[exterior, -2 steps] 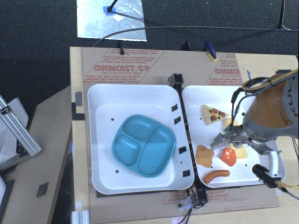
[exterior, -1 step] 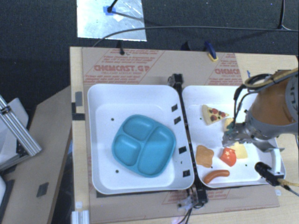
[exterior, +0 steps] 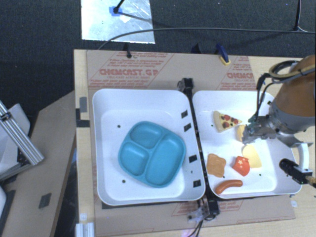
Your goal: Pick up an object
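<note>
The jaws (exterior: 248, 134) hung low in the right bin (exterior: 269, 185), right over a pale yellow cheese piece (exterior: 252, 156) that reached just below them; whether they were wide or narrow could not be told. A pizza slice (exterior: 225, 121) lay just left of them. Further below sat a red strawberry (exterior: 241, 166), an orange nugget (exterior: 216, 165) and a sausage (exterior: 228, 185). Far left, a blue divided plate (exterior: 151, 153) filled the left bin (exterior: 106, 132) on the bench (exterior: 148, 68).
</note>
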You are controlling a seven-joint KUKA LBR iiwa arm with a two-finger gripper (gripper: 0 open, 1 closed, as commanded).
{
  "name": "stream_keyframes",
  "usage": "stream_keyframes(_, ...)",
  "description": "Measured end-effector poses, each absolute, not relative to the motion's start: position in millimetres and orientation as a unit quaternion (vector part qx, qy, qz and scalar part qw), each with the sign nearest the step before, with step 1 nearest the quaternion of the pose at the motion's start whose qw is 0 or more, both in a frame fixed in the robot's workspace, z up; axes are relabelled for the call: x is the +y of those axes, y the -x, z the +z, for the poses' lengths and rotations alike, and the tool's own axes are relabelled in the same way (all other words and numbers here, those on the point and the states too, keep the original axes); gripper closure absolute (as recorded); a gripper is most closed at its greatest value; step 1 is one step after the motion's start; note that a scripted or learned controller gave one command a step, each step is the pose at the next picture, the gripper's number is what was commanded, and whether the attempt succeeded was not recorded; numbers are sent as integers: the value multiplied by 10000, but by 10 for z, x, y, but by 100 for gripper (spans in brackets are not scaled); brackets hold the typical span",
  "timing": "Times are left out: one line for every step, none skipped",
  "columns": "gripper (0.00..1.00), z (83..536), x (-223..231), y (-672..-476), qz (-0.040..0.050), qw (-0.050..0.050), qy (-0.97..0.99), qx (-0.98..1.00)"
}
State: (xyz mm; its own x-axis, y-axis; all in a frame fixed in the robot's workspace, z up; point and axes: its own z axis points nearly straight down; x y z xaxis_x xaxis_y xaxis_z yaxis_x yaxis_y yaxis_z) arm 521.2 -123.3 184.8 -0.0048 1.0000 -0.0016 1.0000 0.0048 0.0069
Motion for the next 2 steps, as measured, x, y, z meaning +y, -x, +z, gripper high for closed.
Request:
stream_keyframes(100,2392,-1204,-5132,20,30,-7052,7090)
stream_keyframes(100,2526,-1204,-5144,11,18,-7053,7089)
